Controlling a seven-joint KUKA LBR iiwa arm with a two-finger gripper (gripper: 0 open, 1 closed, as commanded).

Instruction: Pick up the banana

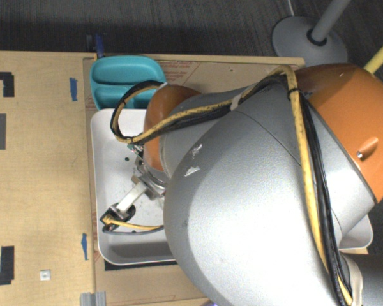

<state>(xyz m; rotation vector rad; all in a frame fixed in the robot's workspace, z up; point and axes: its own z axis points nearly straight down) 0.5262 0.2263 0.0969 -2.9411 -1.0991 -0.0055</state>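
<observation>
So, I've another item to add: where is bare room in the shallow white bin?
Bare floor runs along the left wall of the shallow white bin, this side of the teal plastic object. Rightward, the grey arm crowds it.

Got a white bin (105, 171) under the hand (142, 176), teal plastic thing (124, 75) just up-frame of it, tan counter (38, 171) with black tape marks (3, 85) farther out.
</observation>
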